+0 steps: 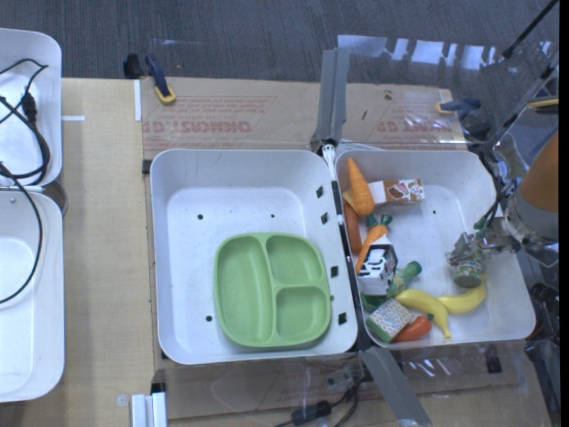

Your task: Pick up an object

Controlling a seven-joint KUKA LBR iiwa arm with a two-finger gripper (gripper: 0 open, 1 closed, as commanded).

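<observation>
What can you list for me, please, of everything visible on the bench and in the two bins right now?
Left bin: one, white, left of the pair.
Divided plate: one, light green, three compartments, in the left bin.
Right bin: one, white, beside it.
Carrots: at least two, orange, along the right bin's left wall.
Small box: one, brown and white, near the bin's far side.
Black-and-white carton: one, left of centre.
Banana: one, yellow, near the front edge.
Patterned packet: one, green-edged, front left corner.
Clamps: two, blue and yellow, on the cardboard behind the bins.
Gripper: one, grey, low in the right bin just above the banana.
</observation>
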